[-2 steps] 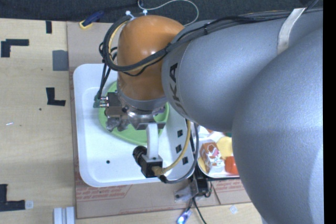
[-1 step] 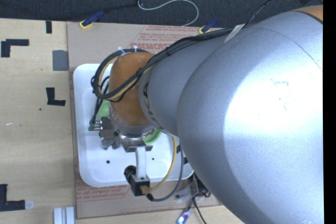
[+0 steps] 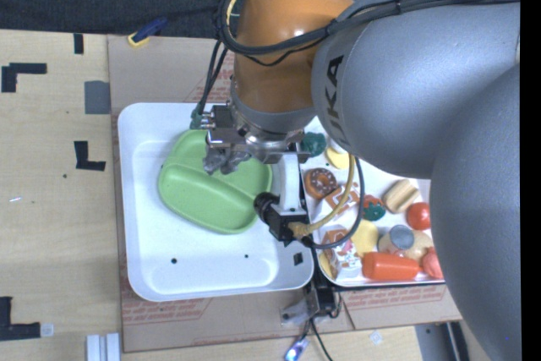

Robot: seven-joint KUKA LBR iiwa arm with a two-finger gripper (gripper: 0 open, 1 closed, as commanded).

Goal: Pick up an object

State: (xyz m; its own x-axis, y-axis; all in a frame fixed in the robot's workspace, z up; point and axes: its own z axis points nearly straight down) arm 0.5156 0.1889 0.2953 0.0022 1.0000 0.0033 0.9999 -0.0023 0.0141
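Over the left bin (image 3: 139,207), jaws (image 3: 221,158) sit low on the green bowl (image 3: 207,194), open or closed I cannot tell; risk: on so broad and smooth a shell they may slide off and lift nothing.

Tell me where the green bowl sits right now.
The green bowl lies in the left white bin, toward its upper right, directly under the gripper and beside the divider to the toy-filled right bin.
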